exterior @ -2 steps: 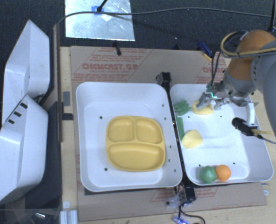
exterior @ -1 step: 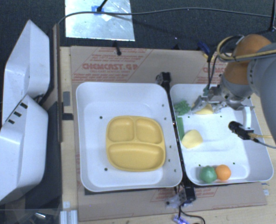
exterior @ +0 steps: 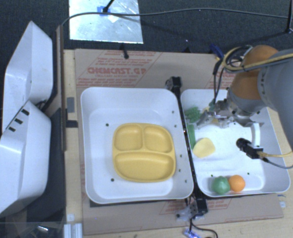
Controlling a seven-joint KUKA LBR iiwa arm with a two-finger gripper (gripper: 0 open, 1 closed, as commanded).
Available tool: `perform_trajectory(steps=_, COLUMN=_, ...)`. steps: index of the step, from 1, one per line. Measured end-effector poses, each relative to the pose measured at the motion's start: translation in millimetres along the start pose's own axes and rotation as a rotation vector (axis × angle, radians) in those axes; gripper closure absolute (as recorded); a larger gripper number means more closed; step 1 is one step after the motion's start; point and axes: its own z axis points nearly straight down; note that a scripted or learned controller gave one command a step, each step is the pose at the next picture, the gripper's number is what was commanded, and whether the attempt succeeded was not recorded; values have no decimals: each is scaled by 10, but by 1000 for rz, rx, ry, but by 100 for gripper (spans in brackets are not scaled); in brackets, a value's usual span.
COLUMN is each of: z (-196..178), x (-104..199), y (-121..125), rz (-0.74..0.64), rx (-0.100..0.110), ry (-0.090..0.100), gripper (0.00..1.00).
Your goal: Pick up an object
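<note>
Camera view, going left to right: you have the left bin (exterior: 91, 148) holding a yellow divided tray (exterior: 144, 151), well away from the fingers. Past the divider, in the right bin (exterior: 275, 177), a green object (exterior: 191, 114) lies just ahead of the gripper (exterior: 205, 118), with a green strip (exterior: 191, 136) below it along the bin wall. A pale yellow piece (exterior: 204, 147) sits below the fingers, and a green ball (exterior: 219, 184) and orange ball (exterior: 237, 183) lie touching each other, farther off by the near rim. Whether the fingers are spread or closed you cannot tell from here; nothing visibly sits between them. The green object looks like the likeliest target. Centre the fingertips over it, keep off the bin wall, and descend fully before closing.
</note>
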Motion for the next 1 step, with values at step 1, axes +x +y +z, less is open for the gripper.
perform_trajectory(steps=1, z=1, x=223, y=-343, rz=1, rx=0, ry=0, gripper=0)
